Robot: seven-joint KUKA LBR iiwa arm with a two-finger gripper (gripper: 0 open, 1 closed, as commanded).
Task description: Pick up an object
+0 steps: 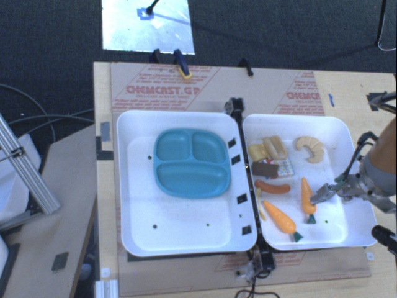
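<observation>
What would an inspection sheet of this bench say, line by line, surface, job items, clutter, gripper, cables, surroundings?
Surface: bench bears left bin and right bin.
Job's things: right bin holds small carrot, large carrot, sausage, croissant, bread pieces and a dark packet.
Clutter: blue divided plate in left bin.
Grippers: gripper low in right bin, beside small carrot.
Cables: black cables on the floor at left.
Surroundings: dark carpet, shiny sheet beyond the bench.
</observation>
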